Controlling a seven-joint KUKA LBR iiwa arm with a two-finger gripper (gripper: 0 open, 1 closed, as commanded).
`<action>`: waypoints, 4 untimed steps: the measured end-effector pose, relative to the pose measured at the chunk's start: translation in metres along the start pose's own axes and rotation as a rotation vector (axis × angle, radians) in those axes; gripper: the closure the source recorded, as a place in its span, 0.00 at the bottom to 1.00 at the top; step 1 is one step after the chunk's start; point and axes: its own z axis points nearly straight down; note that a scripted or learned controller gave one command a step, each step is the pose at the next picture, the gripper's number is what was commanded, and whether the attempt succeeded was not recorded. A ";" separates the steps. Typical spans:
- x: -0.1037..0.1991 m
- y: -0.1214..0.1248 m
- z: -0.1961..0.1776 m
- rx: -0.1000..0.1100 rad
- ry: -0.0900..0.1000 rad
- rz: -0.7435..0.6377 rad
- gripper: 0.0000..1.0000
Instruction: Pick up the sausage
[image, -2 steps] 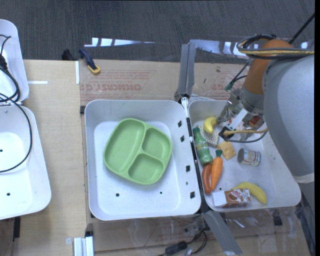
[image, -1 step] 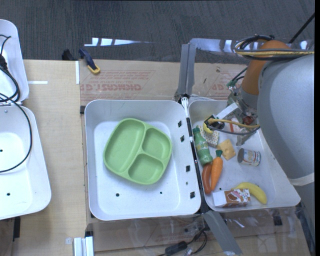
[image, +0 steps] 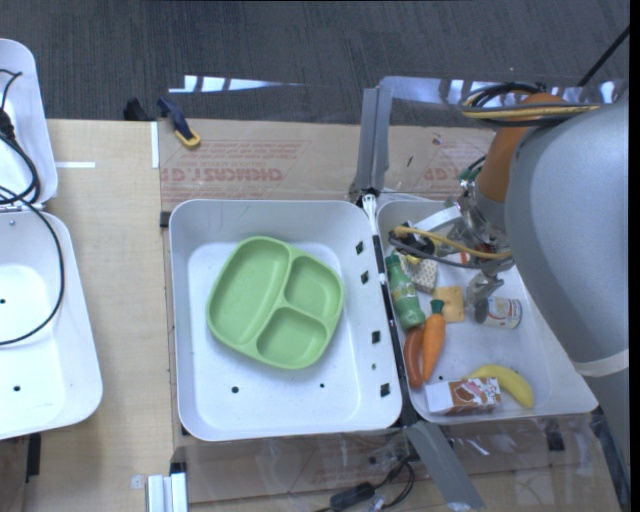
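From above, two white bins sit side by side on the bench. The left bin (image: 200, 400) carries a green divided plate (image: 276, 301), lying flat near its middle. The right bin (image: 560, 385) is crowded: a green bottle (image: 404, 293) lies along its left wall, with an orange carrot (image: 432, 347) just below it. The sausage (image: 412, 360) (a reddish strip, mostly hidden) lies pressed against the carrot's left side, close to the bin's left wall. A yellow cheese slice (image: 450, 303) rests beside the carrot's top, a small can (image: 506, 313) lies to its right, and a banana (image: 508, 384) and a small carton (image: 466, 396) sit near the front edge, touching each other. The grey arm (image: 575, 230) covers the bin's right side. Its gripper (image: 486, 296) hangs over the can and cheese, well apart from the sausage; whether it is wide or narrow cannot be told from here
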 end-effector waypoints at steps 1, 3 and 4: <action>0.017 0.011 0.000 0.002 -0.006 0.034 0.00; 0.006 0.042 -0.274 -0.001 -0.002 0.008 0.00; 0.007 0.042 -0.281 -0.001 -0.006 0.003 1.00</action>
